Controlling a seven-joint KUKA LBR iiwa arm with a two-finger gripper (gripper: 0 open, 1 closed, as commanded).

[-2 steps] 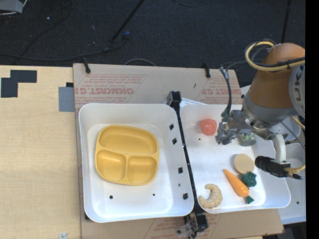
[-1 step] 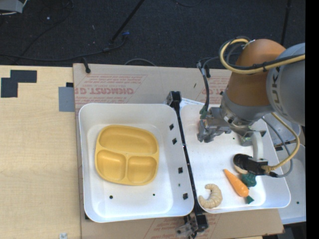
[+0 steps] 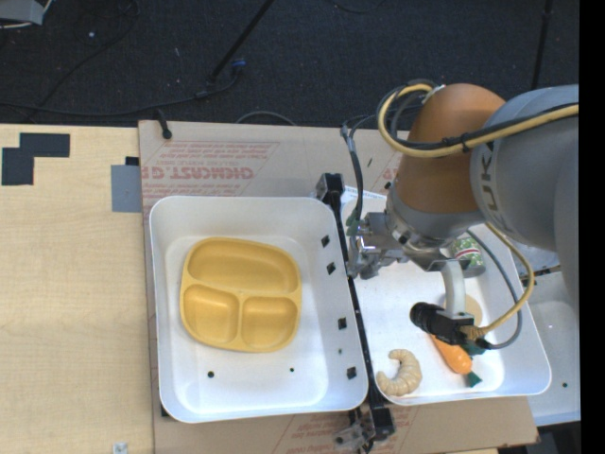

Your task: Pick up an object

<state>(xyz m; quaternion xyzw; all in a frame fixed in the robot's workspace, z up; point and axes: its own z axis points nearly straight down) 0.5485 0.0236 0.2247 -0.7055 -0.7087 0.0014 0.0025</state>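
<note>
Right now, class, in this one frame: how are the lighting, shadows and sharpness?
Camera view: soft, even light; the white left bin bright without harsh glare; the yellow plate sharp, casting only a faint shadow; the arm, nearer the lens, slightly soft; floor beyond dark.

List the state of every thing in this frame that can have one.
yellow divided plate, lying flat, right way up, in the left bin
cream curled toy, lying loose near the right bin's front edge
orange carrot, on its side, green end towards the front
arm, bent over the right bin's far half
</note>
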